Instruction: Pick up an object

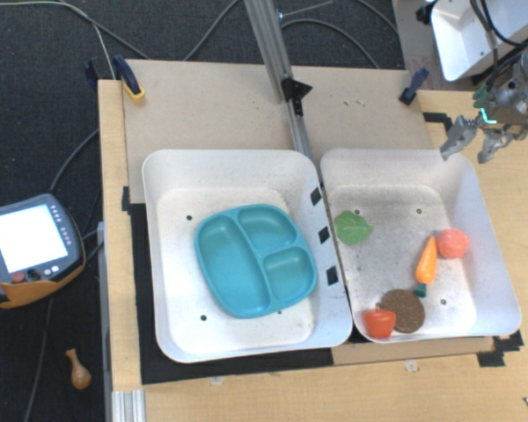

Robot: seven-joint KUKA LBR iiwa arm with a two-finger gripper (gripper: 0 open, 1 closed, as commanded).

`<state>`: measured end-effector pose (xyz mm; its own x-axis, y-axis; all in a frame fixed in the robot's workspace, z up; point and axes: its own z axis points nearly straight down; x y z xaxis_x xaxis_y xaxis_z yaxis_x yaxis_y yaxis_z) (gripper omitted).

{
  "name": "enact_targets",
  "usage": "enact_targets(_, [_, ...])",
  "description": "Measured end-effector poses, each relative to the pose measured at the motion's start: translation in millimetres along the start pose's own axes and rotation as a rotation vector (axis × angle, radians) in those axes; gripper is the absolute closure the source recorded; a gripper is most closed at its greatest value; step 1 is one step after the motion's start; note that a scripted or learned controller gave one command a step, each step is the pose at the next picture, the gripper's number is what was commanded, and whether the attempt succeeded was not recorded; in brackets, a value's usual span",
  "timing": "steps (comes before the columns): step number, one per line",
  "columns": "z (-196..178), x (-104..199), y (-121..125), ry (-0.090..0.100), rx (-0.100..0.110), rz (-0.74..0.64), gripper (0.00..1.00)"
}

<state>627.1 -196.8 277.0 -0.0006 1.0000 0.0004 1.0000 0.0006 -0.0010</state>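
Five toys in right bin, well below the spread, unladen gripper.

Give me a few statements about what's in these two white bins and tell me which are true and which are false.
1. The teal divided plate lies in the left bin. True.
2. The carrot lies in the left bin. False: it is in the right bin, beside the pink ball.
3. The gripper holds the green leaf. False: the leaf lies on the right bin's floor, and the gripper is above that bin's far right corner with nothing between its fingers.
4. The brown disc touches the red piece. True.
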Motion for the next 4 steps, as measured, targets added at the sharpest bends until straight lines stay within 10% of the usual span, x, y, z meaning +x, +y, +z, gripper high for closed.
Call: enact_targets(4, [144,-1,-7,0.002,0.005,0.000,0.00])
